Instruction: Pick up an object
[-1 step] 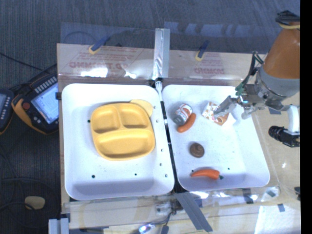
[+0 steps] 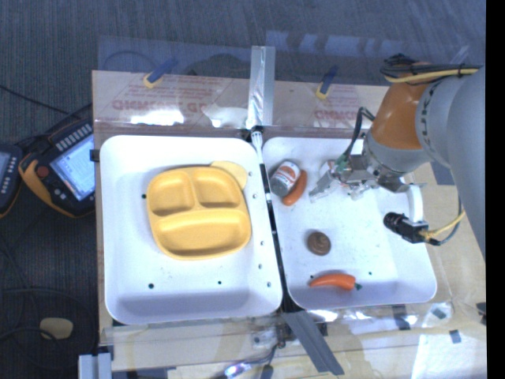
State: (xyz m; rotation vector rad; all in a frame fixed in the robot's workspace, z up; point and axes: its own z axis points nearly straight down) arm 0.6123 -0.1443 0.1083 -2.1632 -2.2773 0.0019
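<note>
In the right bin point(image 2: 410, 283) lie a small can with a white label point(image 2: 283, 177), an orange sausage-shaped piece point(image 2: 296, 187) leaning against it, a brown round lump point(image 2: 319, 242) and an orange carrot point(image 2: 334, 281) near the front wall. My gripper point(image 2: 335, 180) hangs low over the back of the right bin, to the right of the can, with its fingers apart and nothing between them. The arm's orange band point(image 2: 397, 117) rises behind it.
The left bin point(image 2: 126, 290) holds a yellow divided tray point(image 2: 199, 211) with a pale yellow disc point(image 2: 233, 170) tucked behind it. A metal divider point(image 2: 260, 77) stands upright between the bins at the back. A handheld pendant point(image 2: 59, 168) lies off the bench at left.
</note>
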